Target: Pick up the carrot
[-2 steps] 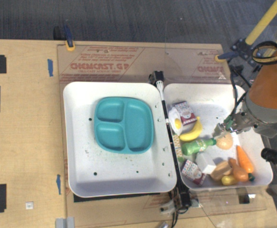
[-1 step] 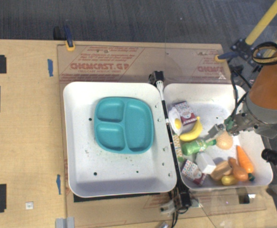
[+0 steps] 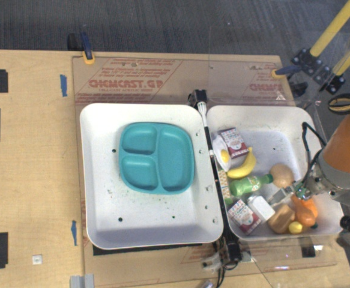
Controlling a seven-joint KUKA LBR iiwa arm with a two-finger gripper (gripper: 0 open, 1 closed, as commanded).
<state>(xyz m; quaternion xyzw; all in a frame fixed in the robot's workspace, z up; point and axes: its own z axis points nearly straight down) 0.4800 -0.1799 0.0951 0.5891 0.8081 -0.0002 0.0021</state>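
arm hovers over the right bin (image 3: 265,114), near the carrot (image 3: 307,212).
gripper (image 3: 302,192) sits just above the carrot beside the lemon (image 3: 295,227); finger state cannot be told; a clean descent should avoid the potato (image 3: 281,174).

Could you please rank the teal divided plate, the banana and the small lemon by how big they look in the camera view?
1. teal divided plate, by far the largest, in the left bin.
2. banana, in the right bin.
3. small lemon, the smallest, near the right bin's front edge.
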